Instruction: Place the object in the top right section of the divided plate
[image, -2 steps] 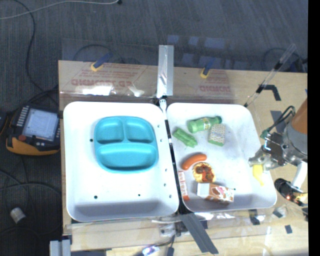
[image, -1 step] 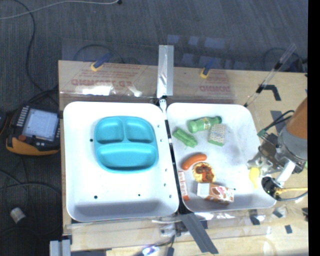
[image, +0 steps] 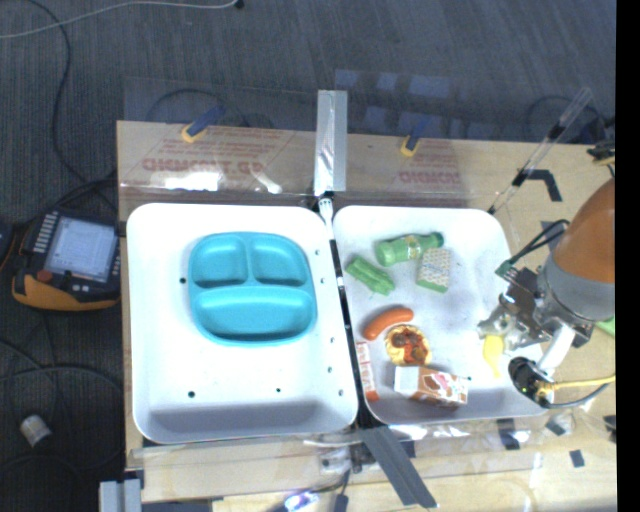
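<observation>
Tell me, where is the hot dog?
The hot dog lies in the right bin, near its left wall, just above the pizza slice and below the green pieces.

Arm (image: 590, 250) low at right — jaws' state unclear, perhaps hidden.
</observation>
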